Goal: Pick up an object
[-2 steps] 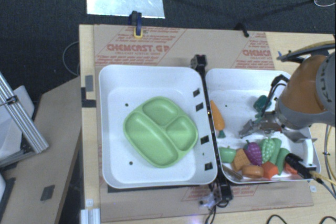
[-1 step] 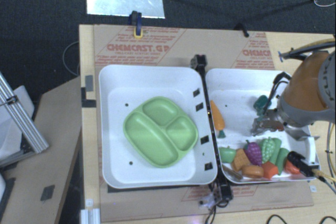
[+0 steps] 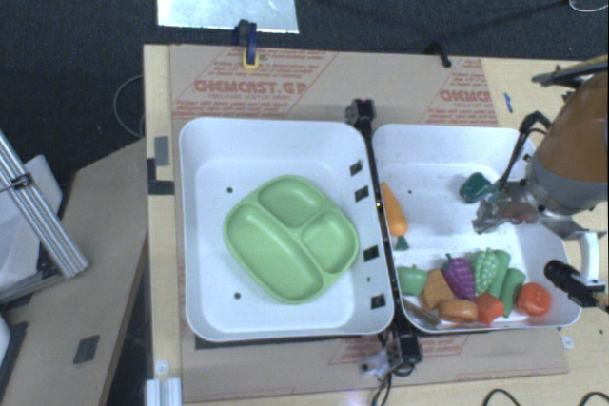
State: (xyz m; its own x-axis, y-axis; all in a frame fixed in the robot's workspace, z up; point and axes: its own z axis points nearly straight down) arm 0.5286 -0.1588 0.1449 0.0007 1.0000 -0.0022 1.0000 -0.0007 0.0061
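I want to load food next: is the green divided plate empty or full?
Empty: the green plate in the left bin shows three bare compartments.

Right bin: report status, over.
Gripper low in right bin, beside teal piece. Nothing seen between fingers. Toy food pile along near wall. Carrot by divider.

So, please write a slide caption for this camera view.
Gripper over the right bin of toy food; green plate in the left bin.
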